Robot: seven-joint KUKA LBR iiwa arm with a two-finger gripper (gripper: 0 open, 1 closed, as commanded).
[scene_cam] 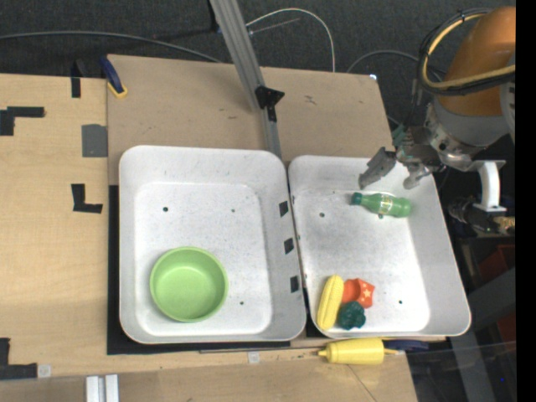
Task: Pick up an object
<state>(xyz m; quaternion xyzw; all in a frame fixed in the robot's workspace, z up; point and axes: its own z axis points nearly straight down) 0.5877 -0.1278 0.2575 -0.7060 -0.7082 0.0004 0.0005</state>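
On the left, a round light-green plastic bowl (pixel 188 284) lies in the left white bin (pixel 134 182). Further right, a small green plastic bottle (pixel 382 204) lies on its side in the right white bin (pixel 444 300). Just above it, the pincer (pixel 395 174) hangs wide apart, holding nothing, the grey arm (pixel 469 82) leaning in from the right.

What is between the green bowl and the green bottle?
The camera view shows speckled white bin floor and the two bins' meeting rims between the green bowl and green bottle.
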